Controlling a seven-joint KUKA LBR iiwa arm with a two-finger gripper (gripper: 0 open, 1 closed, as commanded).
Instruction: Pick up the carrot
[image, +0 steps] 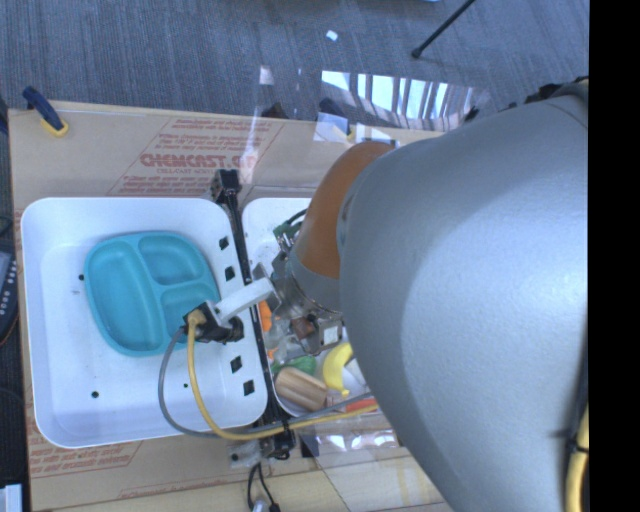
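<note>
Arm (470, 300) fills right of frame over the right bin (262, 215), gripper state can't tell, carrot (266, 318) looks like the orange sliver at the bin's left wall mid-frame; wall and nearby banana (336, 366) could block a clean grip.

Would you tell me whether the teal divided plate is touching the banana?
Apart. The camera view shows the teal divided plate lying in the left bin, while the banana lies in the right bin, across the divider between them.
</note>
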